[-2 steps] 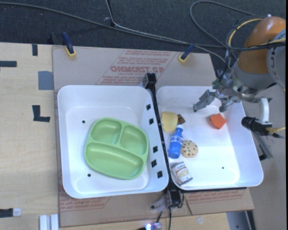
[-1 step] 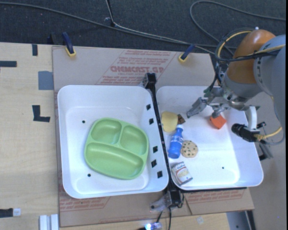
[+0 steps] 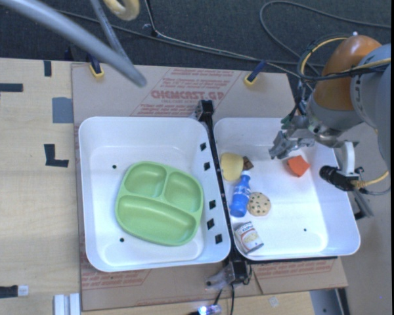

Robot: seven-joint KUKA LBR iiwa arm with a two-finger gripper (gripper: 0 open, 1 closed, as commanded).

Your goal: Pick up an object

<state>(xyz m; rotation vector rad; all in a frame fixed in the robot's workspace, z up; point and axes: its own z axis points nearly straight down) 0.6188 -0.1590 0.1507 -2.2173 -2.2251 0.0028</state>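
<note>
I cannot tell my gripper point(image 3: 284, 146) fingers' state; I should lower straight over the orange block point(image 3: 298, 167), just right.

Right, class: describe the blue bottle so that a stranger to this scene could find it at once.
Start at the right bin, the one that the gripper is over. Along its left side several small things lie in a row. The blue bottle lies between the yellow object and the cookie, and alone is blue.

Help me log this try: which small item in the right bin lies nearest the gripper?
The orange block, just below the gripper; the yellow object, blue bottle, cookie and can lie farther left.
</note>
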